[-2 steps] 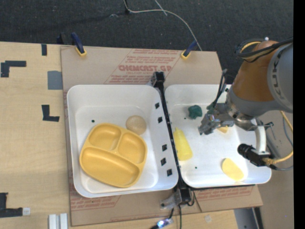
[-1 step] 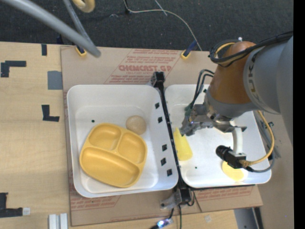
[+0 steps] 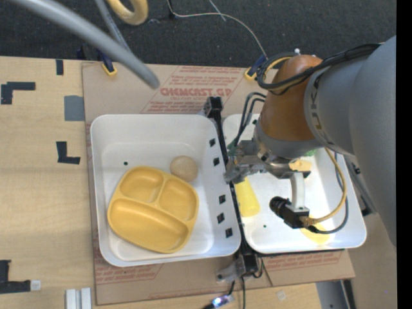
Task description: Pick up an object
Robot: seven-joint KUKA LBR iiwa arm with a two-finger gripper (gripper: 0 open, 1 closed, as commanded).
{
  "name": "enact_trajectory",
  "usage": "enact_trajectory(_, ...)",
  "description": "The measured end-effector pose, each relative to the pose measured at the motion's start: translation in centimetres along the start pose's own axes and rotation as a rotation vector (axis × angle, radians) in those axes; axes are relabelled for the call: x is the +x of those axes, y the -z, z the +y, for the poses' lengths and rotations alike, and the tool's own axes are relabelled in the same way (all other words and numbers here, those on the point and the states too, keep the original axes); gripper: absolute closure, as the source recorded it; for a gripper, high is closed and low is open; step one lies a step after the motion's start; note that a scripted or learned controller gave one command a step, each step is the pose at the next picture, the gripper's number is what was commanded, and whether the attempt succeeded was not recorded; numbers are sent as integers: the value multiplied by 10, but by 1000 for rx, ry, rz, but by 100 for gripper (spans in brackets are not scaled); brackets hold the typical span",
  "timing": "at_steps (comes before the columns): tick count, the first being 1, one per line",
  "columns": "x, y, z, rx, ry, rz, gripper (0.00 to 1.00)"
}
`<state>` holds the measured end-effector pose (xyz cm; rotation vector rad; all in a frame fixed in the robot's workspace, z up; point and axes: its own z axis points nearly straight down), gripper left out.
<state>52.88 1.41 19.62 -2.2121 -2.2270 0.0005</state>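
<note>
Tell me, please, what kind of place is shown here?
Probably a robotics lab test bench, not a home or kitchen. A grey and orange robot arm reaches over two white bins, which sit on a cardboard sheet clamped to a wooden bench. Loose cables hang from the wrist.

The arm (image 3: 302, 118) hides much of the right bin (image 3: 347, 237), covering most of a yellow object (image 3: 315, 232) near the bin's front rim.

Robotics lab test cell. Evidence: industrial grey arm (image 3: 347, 102) with orange band, loose cables over wrist; two white bins (image 3: 103, 134) fixed on cardboard sheet (image 3: 193, 89) clamped to wooden bench (image 3: 38, 192); black tape markers (image 3: 64, 152) on benchtop; dark carpet (image 3: 290, 11) behind.
</note>
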Motion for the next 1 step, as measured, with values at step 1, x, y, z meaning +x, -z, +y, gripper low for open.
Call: enact_trajectory(1, 49, -2, -3, 0, -1, -1, 100)
